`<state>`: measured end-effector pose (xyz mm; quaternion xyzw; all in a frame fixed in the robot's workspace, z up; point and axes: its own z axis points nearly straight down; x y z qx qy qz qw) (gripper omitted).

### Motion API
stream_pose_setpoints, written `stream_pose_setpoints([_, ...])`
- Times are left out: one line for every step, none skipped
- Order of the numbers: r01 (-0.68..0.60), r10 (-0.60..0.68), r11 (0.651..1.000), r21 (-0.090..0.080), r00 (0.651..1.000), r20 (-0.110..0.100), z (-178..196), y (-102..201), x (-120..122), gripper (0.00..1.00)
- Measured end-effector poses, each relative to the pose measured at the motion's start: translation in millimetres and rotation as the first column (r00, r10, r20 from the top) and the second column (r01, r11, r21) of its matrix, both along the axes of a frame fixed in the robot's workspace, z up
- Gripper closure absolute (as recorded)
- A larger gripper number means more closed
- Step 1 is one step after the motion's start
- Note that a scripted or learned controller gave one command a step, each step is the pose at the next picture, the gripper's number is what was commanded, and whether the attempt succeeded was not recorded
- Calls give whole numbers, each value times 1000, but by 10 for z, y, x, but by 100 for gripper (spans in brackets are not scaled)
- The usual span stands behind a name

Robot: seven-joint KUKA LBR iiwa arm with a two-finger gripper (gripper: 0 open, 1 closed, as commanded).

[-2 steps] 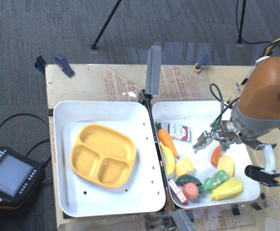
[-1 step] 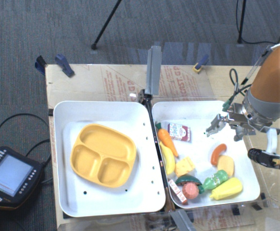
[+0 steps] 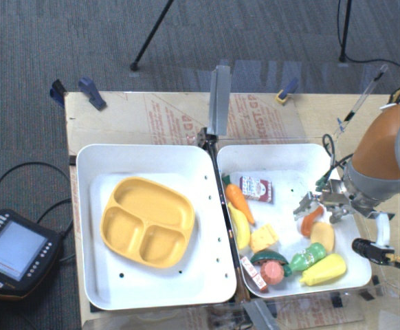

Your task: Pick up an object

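The right bin [image 3: 282, 153] holds several toy foods. My gripper [image 3: 320, 208] hangs low over the bin's right side, just above a small orange-red piece [image 3: 310, 221] that pokes out beneath it. Right below lies a pale yellow oval piece [image 3: 323, 236]. A green bottle shape [image 3: 306, 258] and a yellow pepper shape [image 3: 324, 270] sit at the front right. An orange carrot [image 3: 240, 201], a banana [image 3: 240, 227] and a yellow cheese wedge [image 3: 263, 237] lie along the left side. A red and white carton [image 3: 256, 188] rests near the bin's middle back.
The left bin [image 3: 90, 163] carries a yellow divided plate [image 3: 147, 220]. A red round piece with green leaves [image 3: 272, 270] and a small red box [image 3: 253, 273] lie at the right bin's front left. A grey upright post [image 3: 219, 102] stands behind the bins' joint.
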<state>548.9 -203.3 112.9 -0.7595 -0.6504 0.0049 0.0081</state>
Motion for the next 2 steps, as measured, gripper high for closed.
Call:
stream_pose_setpoints([129, -128, 992, -2, 992, 7, 89, 110, -14, 0])
stream_pose_setpoints([133, -133, 991, 0, 991, -1, 150, 96, -32, 100])
